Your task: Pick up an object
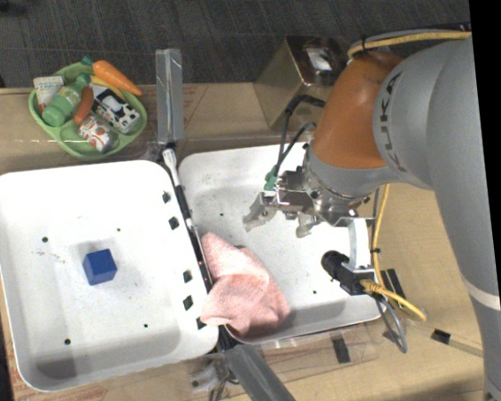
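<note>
At ten o'clock off the bench's bins sits a green bowl (pixel 87 114) of toy food. Inside the left bin (pixel 28 290), toward eight o'clock, rests a blue cube (pixel 100 265): likely light, stiff, best pinched across flat opposite faces. Against the right bin's (pixel 230 175) six-o'clock corner lies a pink cloth (pixel 239 285), soft and limp; pinch a raised fold. The gripper (pixel 278 206) hovers above the right bin, apparently spread, pinching nothing.

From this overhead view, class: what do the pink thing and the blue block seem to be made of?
Pink thing: soft cloth, matte; it lies crumpled in folds. Blue block: rigid with crisp edges and an even matte colour, perhaps foam, plastic or painted wood.
</note>
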